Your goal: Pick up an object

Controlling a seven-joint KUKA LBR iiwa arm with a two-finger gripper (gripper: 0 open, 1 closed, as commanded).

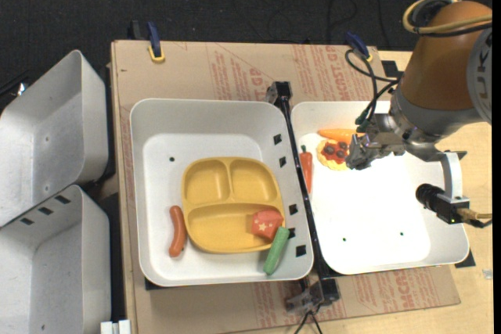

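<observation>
Nearest, the left bin [149, 192] holds a yellow divided tray [227, 203], a toy sausage [177, 231], a green pickle [275, 249] and a strawberry [266, 224]. Farther back, in the right bin [391, 238], the gripper [356, 152] sits just beside the pizza slice [335, 146]; I cannot tell how its claw stands. The low, flat slice could slip free, or the fingers might strike the bin floor.

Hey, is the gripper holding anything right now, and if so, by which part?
Cannot be told. The gripper is down at the orange and red toy food in the right bin, but no grasp is visible.
</observation>
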